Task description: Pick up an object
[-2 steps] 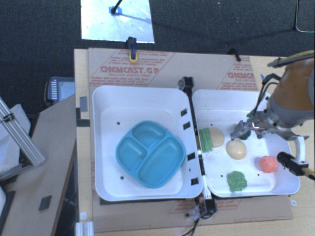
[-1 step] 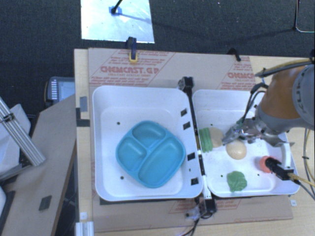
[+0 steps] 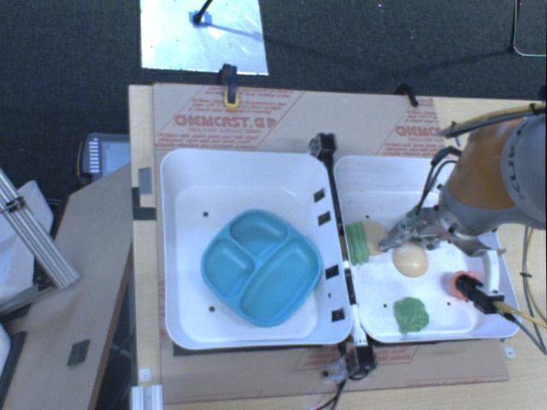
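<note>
My gripper [image 3: 408, 235] hangs low in the right bin [image 3: 376, 178], at the end of the grey and orange arm coming in from the right. It sits just above and behind a cream round object [image 3: 411, 261], very close to it or touching it. Left of the gripper lies a green ribbed piece with a pale beige part [image 3: 358, 240]. A green leafy object [image 3: 412, 314] rests near the bin's front wall. A small red-orange object [image 3: 464, 284] lies at the right, partly behind a black cable end.
The left bin [image 3: 184, 314] holds a blue compartment plate [image 3: 261, 266]. A black divider with clips [image 3: 335, 237] runs between the bins. Cables trail past the right bin's front right corner [image 3: 500, 307].
</note>
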### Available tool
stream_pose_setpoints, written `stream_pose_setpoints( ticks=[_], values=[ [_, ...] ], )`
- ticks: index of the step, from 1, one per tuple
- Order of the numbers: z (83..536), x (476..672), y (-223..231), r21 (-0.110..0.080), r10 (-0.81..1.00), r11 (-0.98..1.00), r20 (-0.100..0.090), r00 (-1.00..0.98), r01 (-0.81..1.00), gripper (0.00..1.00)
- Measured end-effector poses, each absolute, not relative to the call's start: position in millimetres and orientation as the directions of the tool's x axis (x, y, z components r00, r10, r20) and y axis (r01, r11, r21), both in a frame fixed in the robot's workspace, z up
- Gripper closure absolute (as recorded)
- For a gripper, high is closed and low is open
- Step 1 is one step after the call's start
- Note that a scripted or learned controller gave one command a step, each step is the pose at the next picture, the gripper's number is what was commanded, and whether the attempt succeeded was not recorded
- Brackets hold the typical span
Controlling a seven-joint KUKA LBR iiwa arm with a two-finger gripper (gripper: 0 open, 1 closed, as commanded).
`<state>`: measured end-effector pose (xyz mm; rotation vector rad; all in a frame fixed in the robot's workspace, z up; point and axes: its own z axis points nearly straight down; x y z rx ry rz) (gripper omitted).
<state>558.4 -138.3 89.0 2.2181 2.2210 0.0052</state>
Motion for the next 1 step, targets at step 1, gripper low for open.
stream_pose_setpoints(
  ticks=[1],
  values=[
    [98.6, 559.3, -138.3, 0.009, 1.000, 0.002, -0.002, -0.002, 1.000, 1.00]
  ],
)
